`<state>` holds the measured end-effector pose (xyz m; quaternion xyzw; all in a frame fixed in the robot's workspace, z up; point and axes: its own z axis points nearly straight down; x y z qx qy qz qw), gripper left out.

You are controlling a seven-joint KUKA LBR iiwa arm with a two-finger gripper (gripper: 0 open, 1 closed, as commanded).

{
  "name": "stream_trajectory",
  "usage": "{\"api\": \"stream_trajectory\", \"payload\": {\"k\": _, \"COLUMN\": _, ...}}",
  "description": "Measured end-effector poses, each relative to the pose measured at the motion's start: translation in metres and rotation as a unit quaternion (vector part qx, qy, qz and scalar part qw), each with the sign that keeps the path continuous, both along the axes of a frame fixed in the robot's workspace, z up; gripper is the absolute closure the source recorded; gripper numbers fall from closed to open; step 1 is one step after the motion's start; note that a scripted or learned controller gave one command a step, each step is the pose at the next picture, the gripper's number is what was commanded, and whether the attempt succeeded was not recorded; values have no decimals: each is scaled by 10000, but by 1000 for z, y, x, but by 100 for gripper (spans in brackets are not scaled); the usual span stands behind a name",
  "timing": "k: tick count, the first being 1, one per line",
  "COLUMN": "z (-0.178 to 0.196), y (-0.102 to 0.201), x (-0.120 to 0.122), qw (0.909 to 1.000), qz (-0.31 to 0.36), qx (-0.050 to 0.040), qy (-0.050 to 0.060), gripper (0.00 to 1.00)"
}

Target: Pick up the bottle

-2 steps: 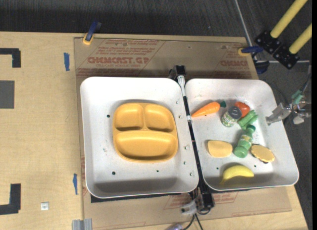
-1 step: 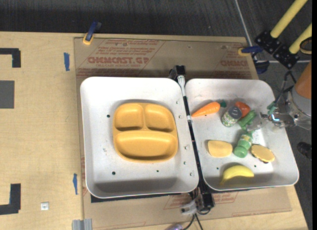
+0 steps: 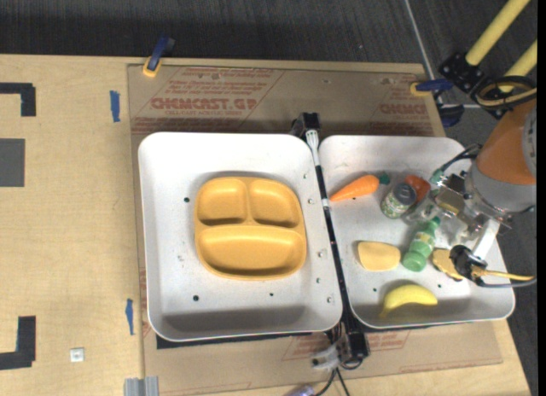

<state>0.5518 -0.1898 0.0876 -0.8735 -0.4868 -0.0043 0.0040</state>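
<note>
A small green bottle (image 3: 419, 247) lies in the right bin (image 3: 495, 300), near its middle, with its cap end pointing toward the front. My gripper (image 3: 438, 208) hangs just above and behind the bottle's upper end, reaching in from the right under the arm's orange band (image 3: 505, 152). The wrist hides the bottle's top, so I cannot see whether anything is held.
Around the bottle lie a carrot (image 3: 355, 188), a clear jar with a green lid (image 3: 397, 201), a red item (image 3: 416, 188), a pale yellow piece (image 3: 378, 255) and a banana (image 3: 409, 298). A yellow divided plate (image 3: 250, 225) sits in the left bin (image 3: 162, 215). Cables trail at the right.
</note>
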Motion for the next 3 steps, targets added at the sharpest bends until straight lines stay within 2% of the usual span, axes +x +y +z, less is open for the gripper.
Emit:
{"api": "stream_trajectory", "payload": {"k": 1, "z": 10, "y": -4, "x": -1, "qw": 10000, "qz": 2, "qx": -48, "qy": 6, "gripper": 100}}
{"api": "stream_trajectory", "payload": {"k": 2, "z": 154, "y": 53, "x": -17, "qw": 9962, "qz": -868, "qx": -51, "qy": 23, "gripper": 100}}
{"api": "stream_trajectory", "payload": {"k": 3, "z": 7, "y": 56, "x": -47, "qw": 9995, "qz": -302, "qx": -53, "qy": 31, "gripper": 100}}
